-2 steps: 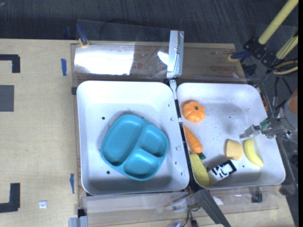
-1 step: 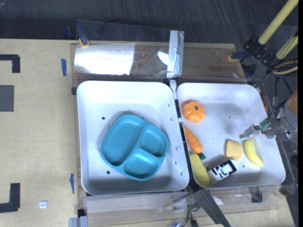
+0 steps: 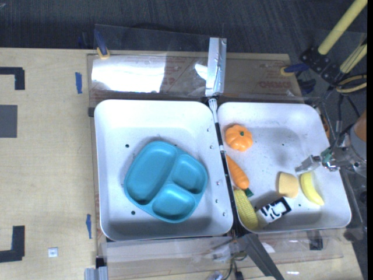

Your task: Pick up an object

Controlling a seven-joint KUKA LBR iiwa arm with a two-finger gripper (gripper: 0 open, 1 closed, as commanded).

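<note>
The right bin (image 3: 274, 118) holds several toy foods. An orange pumpkin (image 3: 239, 137) sits near its left wall, with a carrot (image 3: 238, 172) and a corn cob (image 3: 246, 209) below it along that wall. A small black and white item (image 3: 274, 209) lies near the front. A pale yellow block (image 3: 287, 184) and a banana (image 3: 310, 188) lie side by side at the right. My gripper (image 3: 319, 161) hangs low at the bin's right side, just above the banana and the block, with nothing seen in it.
The left bin (image 3: 111, 127) carries a blue divided plate (image 3: 166, 181). A clear plastic wall (image 3: 151, 69) with a metal post (image 3: 215, 66) stands behind the bins. Yellow rods and cables (image 3: 344, 22) crowd the back right corner.
</note>
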